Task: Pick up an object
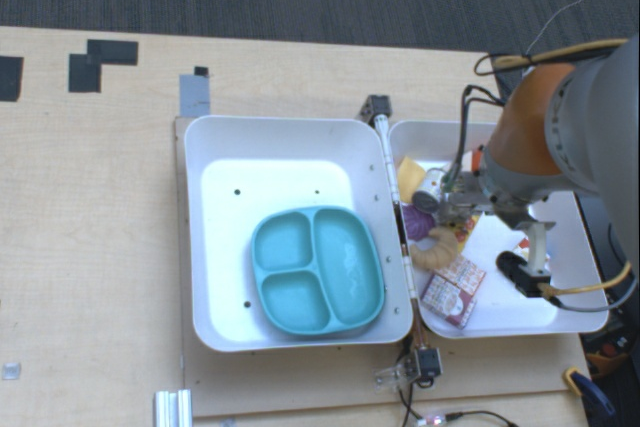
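Observation:
The right bin (520, 310) holds a small heap of objects along its left side. A yellow piece (410, 175) lies at the back, a purple object (418, 223) sits below it, then a tan lump (436, 255), and a red-and-white patterned packet (452, 293) lies at the front. My gripper (447, 198) reaches in from the right, low over the heap, right beside the purple object and the yellow piece. The grey wrist and orange band (520, 130) hide most of it.
The left bin (215, 215) contains a teal divided plate (318, 269) at its front right. A black cable end (520, 272) hangs under the arm over the right bin. The wall between the two bins (392, 205) runs just left of the heap.

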Robot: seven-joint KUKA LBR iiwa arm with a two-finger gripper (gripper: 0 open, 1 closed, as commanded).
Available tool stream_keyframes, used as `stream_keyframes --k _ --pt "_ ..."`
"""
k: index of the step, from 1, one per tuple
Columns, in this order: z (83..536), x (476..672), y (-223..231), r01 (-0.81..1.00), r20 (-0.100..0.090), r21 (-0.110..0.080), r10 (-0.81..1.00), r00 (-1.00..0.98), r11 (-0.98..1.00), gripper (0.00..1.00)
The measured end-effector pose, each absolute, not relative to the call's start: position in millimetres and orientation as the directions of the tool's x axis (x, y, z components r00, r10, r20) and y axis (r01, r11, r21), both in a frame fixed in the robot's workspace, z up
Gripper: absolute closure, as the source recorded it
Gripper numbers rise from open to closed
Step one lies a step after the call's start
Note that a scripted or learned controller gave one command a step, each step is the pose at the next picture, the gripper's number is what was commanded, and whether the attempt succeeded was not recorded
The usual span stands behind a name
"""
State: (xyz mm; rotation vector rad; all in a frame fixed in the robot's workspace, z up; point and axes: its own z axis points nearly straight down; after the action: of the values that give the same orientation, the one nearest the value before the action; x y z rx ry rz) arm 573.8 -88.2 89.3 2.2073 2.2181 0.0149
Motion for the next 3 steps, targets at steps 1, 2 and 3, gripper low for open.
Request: stream_keyframes --k 1,2,3 --pt "250.9 616.0 -52.7 1.000 0.000 0.007 1.000 -0.007 0.007 1.00" --pt "249.4 615.1 -53.1 1.000 0.000 0.003 1.000 -0.007 0.007 0.00" --pt "103.9 619.0 -123.8 1.000 0.000 0.004 1.000 -0.006 0.006 0.00"
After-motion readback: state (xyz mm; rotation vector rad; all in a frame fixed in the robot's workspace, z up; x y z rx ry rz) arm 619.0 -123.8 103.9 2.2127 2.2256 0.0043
